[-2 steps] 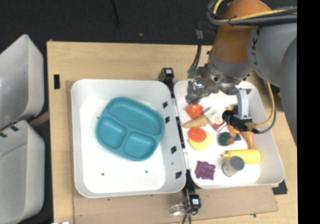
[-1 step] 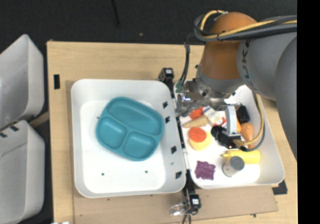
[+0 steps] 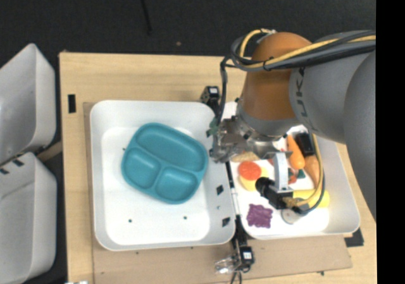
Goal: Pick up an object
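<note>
Left bin (image 3: 126, 222) held a teal divided plate (image 3: 163, 162). Right bin (image 3: 342, 213) had a carrot (image 3: 295, 153) at 12 o'clock, purple lump (image 3: 259, 215) at 7. Couldn't tell the gripper (image 3: 221, 143) state.

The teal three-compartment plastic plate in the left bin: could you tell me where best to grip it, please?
Probably the teal plate by its raised rim, from above at its left edge: it lies flat, too wide to span, and bare floor of the left white bin leaves room there.
</note>
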`<state>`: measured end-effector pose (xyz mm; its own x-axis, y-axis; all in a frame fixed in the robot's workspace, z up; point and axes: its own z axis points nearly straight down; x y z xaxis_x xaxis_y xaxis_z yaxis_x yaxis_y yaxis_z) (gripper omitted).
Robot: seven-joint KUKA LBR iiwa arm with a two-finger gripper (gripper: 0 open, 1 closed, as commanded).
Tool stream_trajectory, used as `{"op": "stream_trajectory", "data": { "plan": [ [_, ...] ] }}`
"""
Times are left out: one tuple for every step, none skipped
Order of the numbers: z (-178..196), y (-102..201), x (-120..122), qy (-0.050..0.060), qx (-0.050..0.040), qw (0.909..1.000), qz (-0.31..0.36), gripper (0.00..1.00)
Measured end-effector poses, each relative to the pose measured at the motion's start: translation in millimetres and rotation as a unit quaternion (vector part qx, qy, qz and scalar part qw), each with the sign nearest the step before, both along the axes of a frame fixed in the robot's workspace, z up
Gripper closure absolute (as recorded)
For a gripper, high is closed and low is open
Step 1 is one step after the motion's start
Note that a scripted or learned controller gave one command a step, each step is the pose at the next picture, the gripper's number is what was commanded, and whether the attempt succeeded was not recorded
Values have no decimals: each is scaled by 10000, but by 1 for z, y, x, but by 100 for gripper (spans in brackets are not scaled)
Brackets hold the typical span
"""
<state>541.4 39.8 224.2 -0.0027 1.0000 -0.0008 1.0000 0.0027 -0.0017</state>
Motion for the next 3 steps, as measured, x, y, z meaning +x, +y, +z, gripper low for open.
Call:
{"op": "stream_trajectory", "data": {
  "plan": [
    [9,20,-29,2,10,10000,9,100],
    [23,30,-30,-11,6,10000,6,100],
    [26,23,-22,-12,4,10000,-12,100]
  ]
}}
